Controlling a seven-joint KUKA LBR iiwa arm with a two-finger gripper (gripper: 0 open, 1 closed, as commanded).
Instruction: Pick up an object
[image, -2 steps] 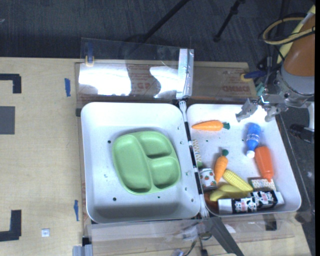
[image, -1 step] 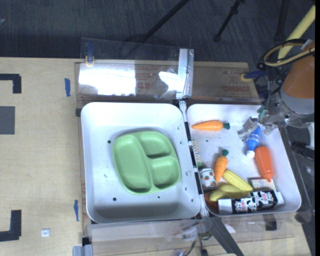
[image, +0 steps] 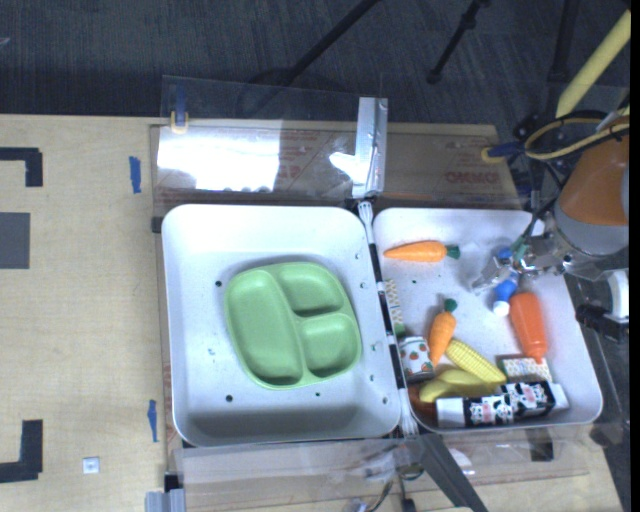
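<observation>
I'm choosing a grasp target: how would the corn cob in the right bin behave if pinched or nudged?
The corn cob looks like rigid, light toy plastic. Its rounded shape may roll or slip. It rests on a yellow banana, touching a small carrot, so nudging probably shifts both.

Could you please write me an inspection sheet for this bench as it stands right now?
Surface: wooden bench bearing two white bins side by side, left bin and right bin.
Job's things: the right bin holds two carrots, an orange bottle with a blue cap, a corn cob, a banana, a small can and a cow-print carton.
Clutter: green divided plate in the left bin.
Grippers: claw low over the right bin's far side, near the bottle cap; nothing seen between its fingers.
Cables: yellow and dark cables beside the arm.
Surroundings: clear panel behind the bins; blue tape marks on the bench.
</observation>
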